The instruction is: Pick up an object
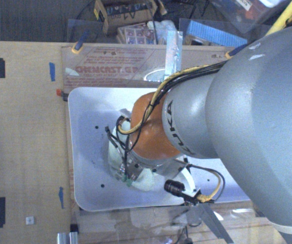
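Pale wooden bench (pixel 24 151) carries your shallow white bin (pixel 87 136); a pale object (pixel 144 181) sits just beside the pincer (pixel 125 176), whose grip you cannot tell.

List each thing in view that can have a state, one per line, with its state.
arm: reaching in from the right, stretched low over the bin.
pincer: down inside the bin, at a pale object; its grip cannot be made out.
white bin: flat on the bench, upright.
pale object: lying in the bin, partly hidden under the wrist.
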